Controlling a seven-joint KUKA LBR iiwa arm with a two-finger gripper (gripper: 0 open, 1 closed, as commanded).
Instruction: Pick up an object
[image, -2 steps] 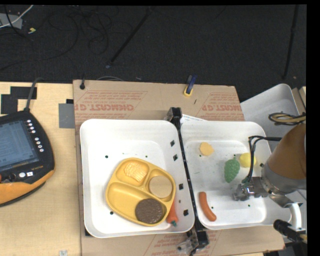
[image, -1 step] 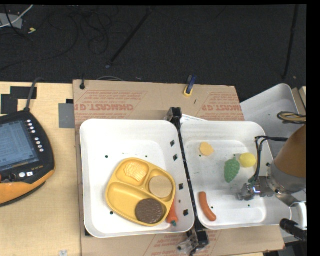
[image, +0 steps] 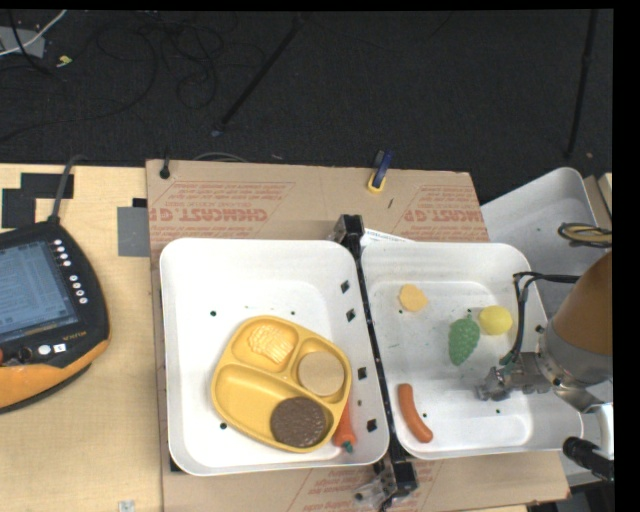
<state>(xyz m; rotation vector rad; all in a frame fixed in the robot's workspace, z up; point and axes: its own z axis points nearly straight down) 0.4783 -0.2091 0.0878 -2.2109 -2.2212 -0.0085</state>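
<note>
My end effector (image: 497, 385) sits low in the right bin (image: 520, 432), near its right wall; its grip state I cannot tell (too blurred). Nearest item: the green leaf (image: 463, 339), just up-left of it, long axis roughly upright, toward the bin's far edge.

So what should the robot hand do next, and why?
Probably slide a little left and lower toward the green leaf toy. The gripper sits low in the right bin with nothing seen in it, and that toy lies closest, with the yellow lemon beside it.
</note>
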